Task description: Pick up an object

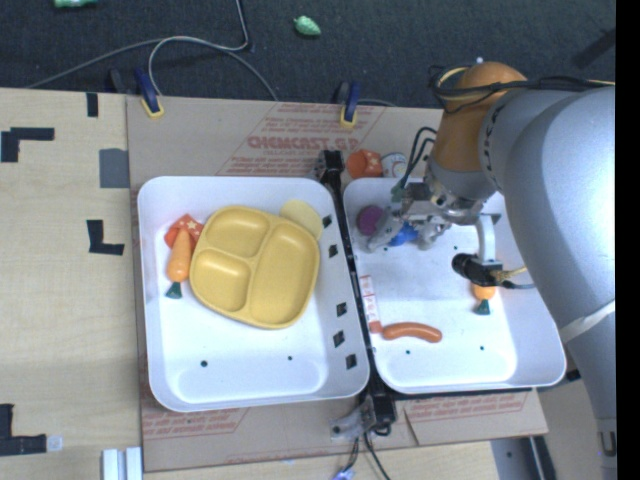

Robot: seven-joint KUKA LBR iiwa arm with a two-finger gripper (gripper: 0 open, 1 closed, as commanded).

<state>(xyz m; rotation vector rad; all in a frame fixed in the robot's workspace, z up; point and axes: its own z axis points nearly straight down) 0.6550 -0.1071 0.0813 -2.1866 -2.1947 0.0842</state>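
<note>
Seen from above, the grey arm's jaws [412, 220] hang low in the upper part of the right white bin [500, 368]; whether they are open or closed cannot be told. Just beside them lies a rounded purple object [370, 218]. A smooth orange sausage [410, 333] lies lower in that bin. In the left bin [240, 378] sits a glossy yellow sectioned plate [255, 266] beside a toy carrot [179, 258].

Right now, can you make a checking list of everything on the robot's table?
Surface: two white bins, left bin and right bin, on cardboard.
Job's things: yellow divided plate, toy carrot, purple toy, hot dog, small carrot.
Clutter: green bits on the dark floor.
Gripper: gripper low over the right bin, by the purple toy.
Cables: white cable behind the bench.
Surroundings: blue clamps hold the cardboard.
</note>
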